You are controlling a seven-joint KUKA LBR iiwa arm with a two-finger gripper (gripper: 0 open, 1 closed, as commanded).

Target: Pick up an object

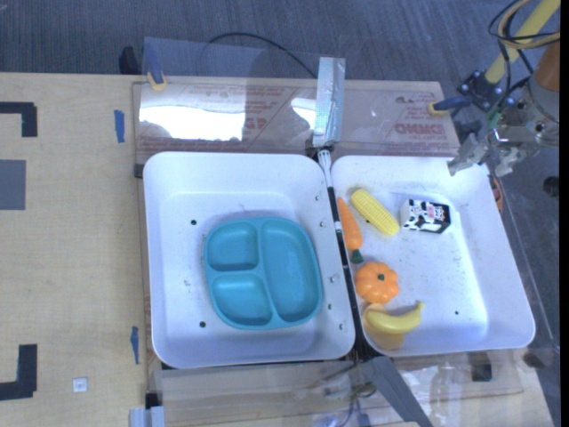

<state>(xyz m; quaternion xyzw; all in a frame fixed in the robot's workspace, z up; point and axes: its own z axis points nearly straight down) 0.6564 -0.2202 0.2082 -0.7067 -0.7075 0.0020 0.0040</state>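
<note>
1. Your gripper (484,154) hangs above the right bin's (498,318) far corner; I cannot tell its state.
2. The corn (374,213) lies left of it: probably light, stiff, slippery. Grip across the middle.

One camera sits up high over the bench (62,238) and looks down at a slant. It is far enough back to see both white bins whole — the left bin (169,194) fills the middle of the picture and the right bin (480,283) sits toward the right side. The far edge of the bench is near the top of the frame, with grey floor (267,7) past it, and the near edge is at the bottom. The camera does not look straight down — the bins look wider at the bottom than at the top.
</note>
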